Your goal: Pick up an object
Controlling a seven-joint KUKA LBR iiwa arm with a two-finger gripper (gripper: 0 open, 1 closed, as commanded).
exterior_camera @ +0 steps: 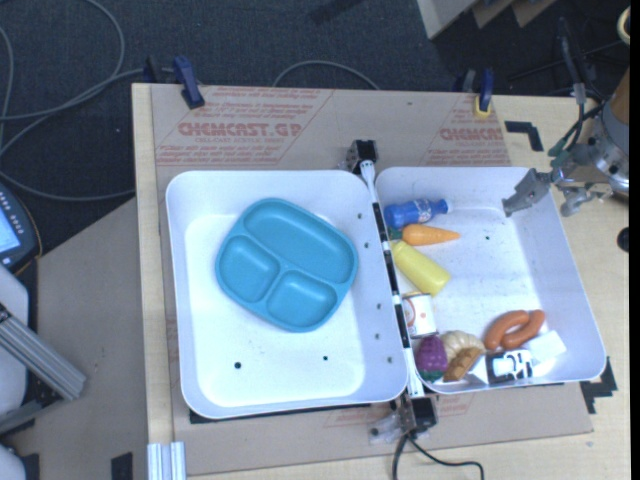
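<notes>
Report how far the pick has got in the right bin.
Done: nothing lifted. The blue bottle, carrot, yellow bottle, sausage and purple grapes all lie in the right bin. In hand: the gripper sits at that bin's upper right edge with nothing between its fingers. Left: choose an object, descend, close on it, lift. The blue tray lies in the left bin.

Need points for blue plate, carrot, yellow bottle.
blue plate (287, 262), camera view, middle where its dividers meet
carrot (431, 235), camera view, middle of its orange body
yellow bottle (418, 268), camera view, middle of its body
</notes>
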